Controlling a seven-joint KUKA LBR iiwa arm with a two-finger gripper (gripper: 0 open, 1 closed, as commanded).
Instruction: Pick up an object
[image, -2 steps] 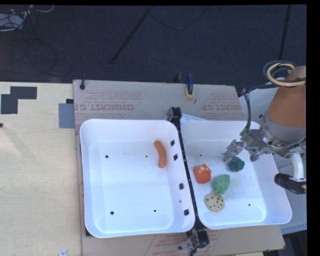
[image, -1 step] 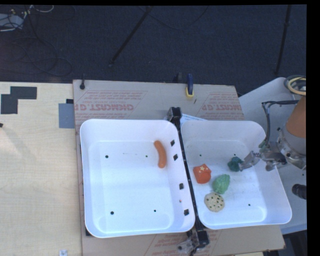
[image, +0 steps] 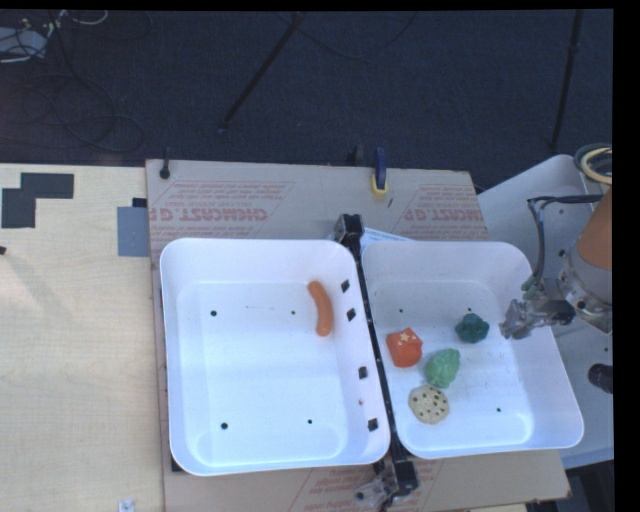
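1. Nearest the camera, the near rims of 2 shallow white plastic bins sit side by side on a cardboard sheet (image: 250, 200), joined along a black clipped seam (image: 365, 340); the sheet appears clamped at its far edge, probably to keep the bins from sliding.
2. Within the right bin (image: 560, 420), 4 small pieces cluster toward the seam side: a speckled tan round piece (image: 429, 404) nearest the front, a light green lumpy piece (image: 442, 366) just behind it, a red-orange blocky piece (image: 404, 347) to its left, and a dark green knobbly piece (image: 472, 327) a little apart toward the arm.
3. One orange sausage-shaped piece (image: 321, 307) lies alone in the left bin (image: 185, 400), near the seam wall, with bare floor all around.
4. At the right bin's far-right rim hangs the grey 2-finger gripper (image: 517, 320), level with the dark green piece and near it; I cannot tell how its fingers stand, and nothing is visibly held.
5. Judging by position, the dark green piece is the likeliest pick: it stands clear of its neighbours, while the other 3 crowd together and leave less room.
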